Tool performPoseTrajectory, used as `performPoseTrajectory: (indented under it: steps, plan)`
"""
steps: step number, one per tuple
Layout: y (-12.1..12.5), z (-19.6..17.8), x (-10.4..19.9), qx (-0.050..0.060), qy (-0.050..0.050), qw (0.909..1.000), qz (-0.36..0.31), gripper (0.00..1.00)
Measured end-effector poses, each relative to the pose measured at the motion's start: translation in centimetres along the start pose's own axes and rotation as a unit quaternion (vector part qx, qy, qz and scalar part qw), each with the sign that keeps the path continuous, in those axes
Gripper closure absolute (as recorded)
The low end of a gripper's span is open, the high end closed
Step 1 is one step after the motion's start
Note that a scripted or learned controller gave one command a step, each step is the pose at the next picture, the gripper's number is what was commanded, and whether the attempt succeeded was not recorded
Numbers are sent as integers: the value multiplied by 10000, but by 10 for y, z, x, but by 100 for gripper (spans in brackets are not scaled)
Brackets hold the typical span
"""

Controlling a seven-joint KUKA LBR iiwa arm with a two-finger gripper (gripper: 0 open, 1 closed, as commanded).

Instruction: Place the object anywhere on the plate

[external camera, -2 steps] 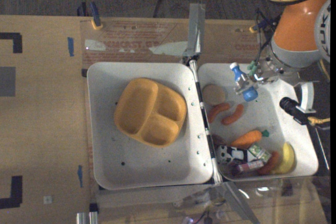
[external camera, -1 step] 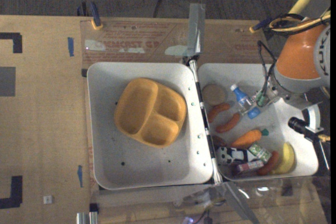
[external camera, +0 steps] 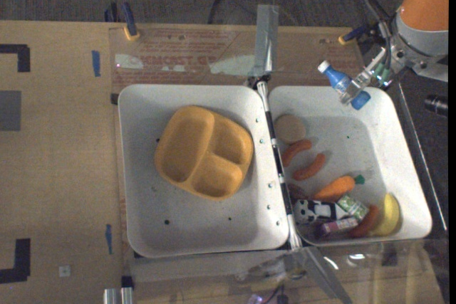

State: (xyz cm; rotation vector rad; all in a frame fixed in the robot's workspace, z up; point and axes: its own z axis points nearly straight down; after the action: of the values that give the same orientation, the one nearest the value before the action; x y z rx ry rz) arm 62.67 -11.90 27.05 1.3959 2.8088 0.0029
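A yellow-orange plate (external camera: 203,152) with three compartments lies in the left bin (external camera: 142,210), and nothing rests on it. My gripper (external camera: 360,87) hangs over the far rim of the right bin (external camera: 410,167), just below the arm's orange band. It is shut on a small clear bottle (external camera: 343,84) with a blue cap. The bottle is tilted, its cap pointing up and left, and it hangs clear of the bin floor. The plate sits well to the left of the gripper and nearer the front.
The right bin holds a tan disc (external camera: 290,128), two orange sausages (external camera: 303,158), a carrot (external camera: 335,187), a banana (external camera: 388,213), a cow-patterned box (external camera: 313,210) and several small packets. A metal divider (external camera: 274,160) runs between the bins.
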Motion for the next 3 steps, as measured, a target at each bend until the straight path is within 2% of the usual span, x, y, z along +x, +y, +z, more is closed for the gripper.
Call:
performPoseTrajectory:
  steps: [1, 2, 3]
  plan:
    - [16, 85, 50, 10, 13, 9999, -117, 100]
    - [87, 84, 73, -13, -4, 9941, -1086, 100]
    - [129, 84, 147, 3, 17, 9931, -1170, 100]
